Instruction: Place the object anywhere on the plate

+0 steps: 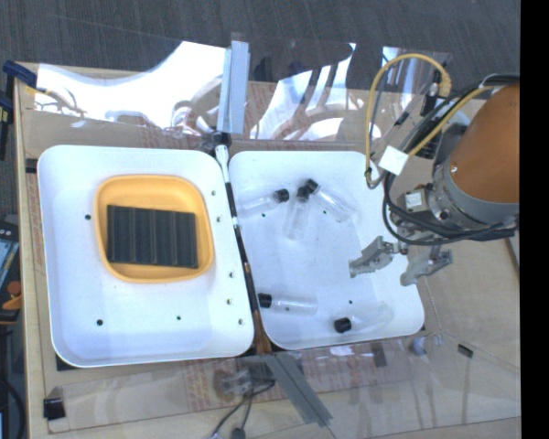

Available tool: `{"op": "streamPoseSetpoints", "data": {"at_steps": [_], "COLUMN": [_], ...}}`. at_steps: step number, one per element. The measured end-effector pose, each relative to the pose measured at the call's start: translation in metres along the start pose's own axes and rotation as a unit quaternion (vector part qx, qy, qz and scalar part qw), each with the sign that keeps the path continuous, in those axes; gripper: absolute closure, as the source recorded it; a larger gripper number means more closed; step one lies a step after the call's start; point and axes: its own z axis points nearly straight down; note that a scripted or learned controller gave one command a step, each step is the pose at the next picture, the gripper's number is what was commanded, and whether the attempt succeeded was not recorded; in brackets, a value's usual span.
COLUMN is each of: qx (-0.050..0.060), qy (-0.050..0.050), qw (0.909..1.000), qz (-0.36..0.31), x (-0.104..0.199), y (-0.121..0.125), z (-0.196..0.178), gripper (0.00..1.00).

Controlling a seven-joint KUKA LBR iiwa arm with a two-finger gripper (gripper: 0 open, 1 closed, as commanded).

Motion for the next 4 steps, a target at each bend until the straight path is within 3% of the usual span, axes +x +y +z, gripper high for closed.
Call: {"op": "streamPoseSetpoints", "data": {"at_steps": [1,2,3,4], "qx": [0.001,-0.001,0.001,-0.001], "qy": [0.0,-0.001,-0.001,-0.001], "qw": [0.9881,0.9879,0.9541,0.9319], "qz": [-0.154,-0.155,-0.299,-0.363], "x": [-0.006,-0.006,-0.031,-0.042], "y": [-0.036,-0.037,-0.109,-0.093], "z": [-0.048,-0.057,-0.043,0.06], "gripper": [0.0,1.0,1.0,1.0]}}
